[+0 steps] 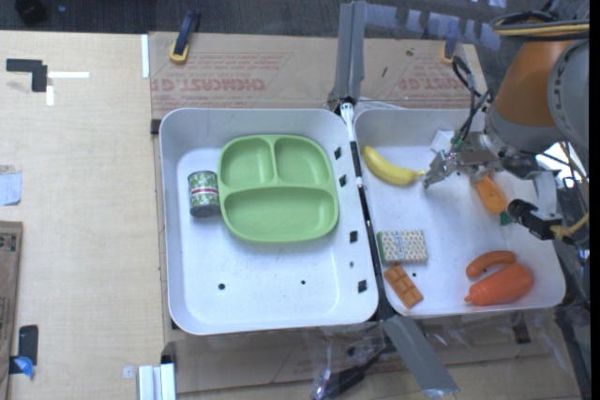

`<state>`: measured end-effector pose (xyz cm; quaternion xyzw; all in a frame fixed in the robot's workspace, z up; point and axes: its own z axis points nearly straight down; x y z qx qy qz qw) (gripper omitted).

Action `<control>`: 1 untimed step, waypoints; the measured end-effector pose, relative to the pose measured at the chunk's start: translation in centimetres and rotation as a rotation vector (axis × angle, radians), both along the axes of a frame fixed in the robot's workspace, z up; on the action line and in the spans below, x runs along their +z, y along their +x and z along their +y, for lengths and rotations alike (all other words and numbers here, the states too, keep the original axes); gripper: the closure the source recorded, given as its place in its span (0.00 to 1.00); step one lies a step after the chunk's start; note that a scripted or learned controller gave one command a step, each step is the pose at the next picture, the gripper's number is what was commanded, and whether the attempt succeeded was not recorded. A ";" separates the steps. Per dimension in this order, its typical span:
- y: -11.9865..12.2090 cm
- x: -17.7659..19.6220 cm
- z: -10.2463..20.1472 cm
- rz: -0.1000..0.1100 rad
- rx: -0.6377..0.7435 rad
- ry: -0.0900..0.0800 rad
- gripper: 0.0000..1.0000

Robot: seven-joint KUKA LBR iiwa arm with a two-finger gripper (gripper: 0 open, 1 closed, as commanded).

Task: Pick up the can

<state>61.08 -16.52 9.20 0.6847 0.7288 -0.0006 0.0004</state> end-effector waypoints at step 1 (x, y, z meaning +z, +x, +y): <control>3.6 -0.2 0.0 0.031 0.053 0.006 0.00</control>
